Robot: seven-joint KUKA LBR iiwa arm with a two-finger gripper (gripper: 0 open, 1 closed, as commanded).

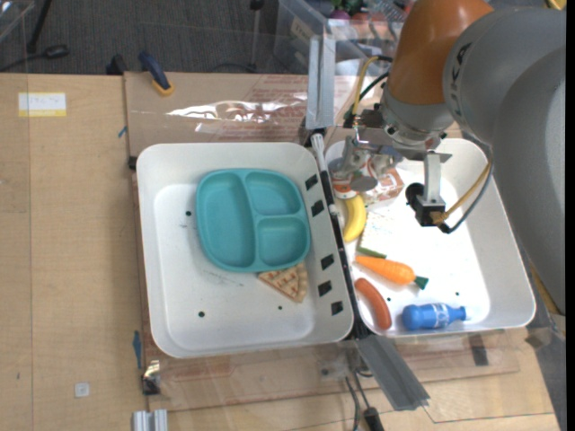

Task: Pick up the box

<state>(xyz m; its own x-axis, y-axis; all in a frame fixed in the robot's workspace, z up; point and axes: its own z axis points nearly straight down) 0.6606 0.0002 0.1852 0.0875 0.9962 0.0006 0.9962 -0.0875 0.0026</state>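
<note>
A blue bottle (433,315), a sausage (374,302), a carrot (387,268) and a banana (354,217) are seen in the right bin (503,268), and beyond them the hand (364,167) is lowered over the box (388,185), its grip not being discernible.

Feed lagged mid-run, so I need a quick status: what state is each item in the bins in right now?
Teal tray: flat in the left bin, upright.
Waffle piece: partly tucked under the tray.
Banana: lying in the right bin.
Carrot: lying flat.
Sausage: lying flat.
Blue bottle: on its side.
End effector: low over the right bin.
</note>
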